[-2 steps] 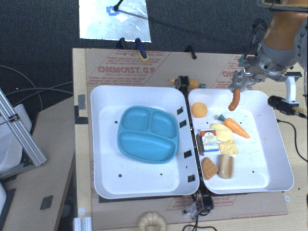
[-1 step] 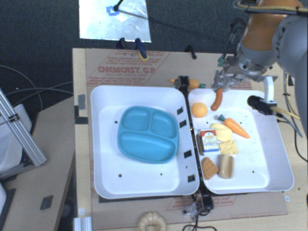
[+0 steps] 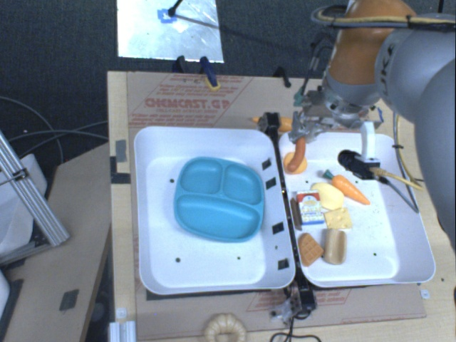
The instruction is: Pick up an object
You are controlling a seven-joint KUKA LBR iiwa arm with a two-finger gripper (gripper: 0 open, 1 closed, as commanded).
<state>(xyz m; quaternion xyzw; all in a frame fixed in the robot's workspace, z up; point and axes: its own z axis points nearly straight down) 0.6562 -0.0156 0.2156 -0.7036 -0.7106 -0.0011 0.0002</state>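
My gripper (image 3: 302, 132) hangs over the far left corner of the right bin (image 3: 388, 244). A reddish-orange sausage (image 3: 296, 155) stands nearly upright right under it, its top end between the fingers and its lower end close to the bin floor. The gripper is shut on it. Further toys lie in the same bin: an orange carrot (image 3: 350, 189), a pale yellow lump (image 3: 329, 194), a small red and blue carton (image 3: 308, 209), a yellow cheese slice (image 3: 338, 219), a brown cookie (image 3: 310, 249) and a tan bread roll (image 3: 335, 246).
The left bin (image 3: 153, 152) holds a blue divided plate (image 3: 219, 198). A black divider (image 3: 279, 191) runs between the bins. A small orange thing (image 3: 285, 125) lies just beyond the bins' far rim. The right bin's near right part is bare.
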